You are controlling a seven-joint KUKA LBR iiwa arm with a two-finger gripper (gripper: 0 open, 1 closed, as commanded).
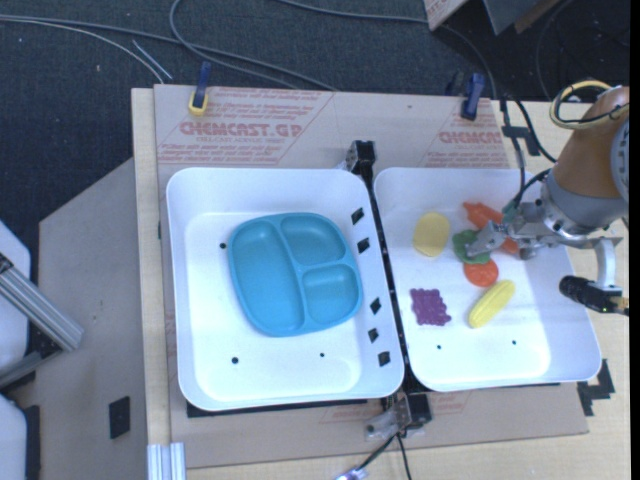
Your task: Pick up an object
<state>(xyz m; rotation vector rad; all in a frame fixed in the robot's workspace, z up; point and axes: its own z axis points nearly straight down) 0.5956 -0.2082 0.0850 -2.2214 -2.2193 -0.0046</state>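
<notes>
Over the right bin [560,358], toward its far right corner, the pincer [492,239] hangs low among a small cluster of toy food. Its metal tips point left and sit right at a green piece [466,243], with a red-orange round piece [481,272] just below them and an orange piece [481,213] just behind. Whether the tips are closed or apart I cannot tell, and nothing can be seen clearly caught between them. The grey arm with its orange band [590,163] comes in from the right edge of the bin.

Nearer the front of that bin a yellow corn-like piece [491,303] lies tilted, just beside the red-orange one. A purple bunch of grapes [431,306] rests to its left, near the bin's left wall. A pale yellow rounded piece [432,235] lies farther back, left of the green piece and apart from it.

A row of small black markers [366,268] runs along the seam between the two bins. The left bin [200,368] holds a blue divided plate [295,272], lying flat near its middle, with three compartments. Both bins sit on a wooden board [260,118] printed with red lettering, held at its far edge by two clamps [201,96].
</notes>
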